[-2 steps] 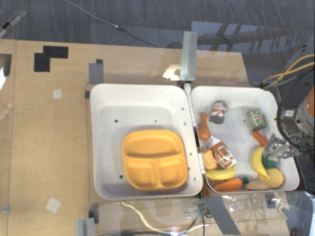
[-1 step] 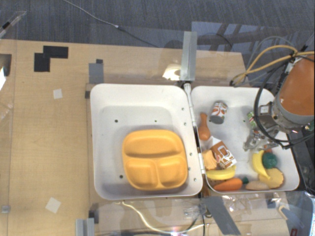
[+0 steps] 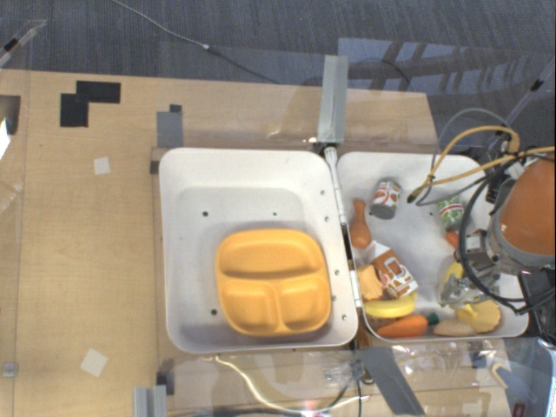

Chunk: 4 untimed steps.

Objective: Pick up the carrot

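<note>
The tapered orange carrot point(image 3: 403, 326) lies at the right-hand shallow white bin's point(image 3: 408, 233) near edge, just under a yellow banana point(image 3: 390, 307). The gripper point(image 3: 458, 295) hangs nearby; its jaws' state seems indiscernible.

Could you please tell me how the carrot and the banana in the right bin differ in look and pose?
The carrot is orange with a green tip at its right end; the banana is plain yellow. The carrot looks straight and tapered, while the banana curves gently. The carrot lies against the bin's near wall, and the banana sits just behind it, farther into the bin. Both lie flat and roughly side by side in the right bin, left of the gripper.
</note>
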Tool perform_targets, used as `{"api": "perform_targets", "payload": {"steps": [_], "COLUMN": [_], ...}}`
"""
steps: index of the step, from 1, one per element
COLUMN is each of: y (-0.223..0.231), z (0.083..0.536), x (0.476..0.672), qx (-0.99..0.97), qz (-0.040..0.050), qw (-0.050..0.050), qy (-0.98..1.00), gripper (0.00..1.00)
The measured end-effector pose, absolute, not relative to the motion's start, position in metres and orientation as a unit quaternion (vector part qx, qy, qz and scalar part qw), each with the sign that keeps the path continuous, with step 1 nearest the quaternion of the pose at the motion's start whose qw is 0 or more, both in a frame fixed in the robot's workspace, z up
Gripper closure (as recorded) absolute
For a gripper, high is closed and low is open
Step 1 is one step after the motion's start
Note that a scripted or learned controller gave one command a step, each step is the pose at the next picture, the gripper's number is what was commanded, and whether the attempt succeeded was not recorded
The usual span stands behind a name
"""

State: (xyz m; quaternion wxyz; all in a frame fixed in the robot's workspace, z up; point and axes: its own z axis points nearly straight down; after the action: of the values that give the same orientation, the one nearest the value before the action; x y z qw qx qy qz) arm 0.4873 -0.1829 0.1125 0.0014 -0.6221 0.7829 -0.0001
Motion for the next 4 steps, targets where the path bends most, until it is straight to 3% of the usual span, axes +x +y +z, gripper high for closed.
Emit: {"api": "perform_targets", "payload": {"steps": [1, 2, 3, 4], "y": [-0.193, -0.202, -0.180, -0.181], "z": [0.210, 0.115, 0.219, 0.263], "x": [0.515, 0.513, 0.538, 0.488], "qx": [-0.704, -0.761, -0.883, -0.949], "qz": [-0.0048, -0.0054, -0.0042, -0.0030], "qw": [0.004, 0.004, 0.003, 0.001], "qy": [0.710, 0.649, 0.469, 0.316], "gripper": [1.00, 1.00, 1.00, 1.00]}}
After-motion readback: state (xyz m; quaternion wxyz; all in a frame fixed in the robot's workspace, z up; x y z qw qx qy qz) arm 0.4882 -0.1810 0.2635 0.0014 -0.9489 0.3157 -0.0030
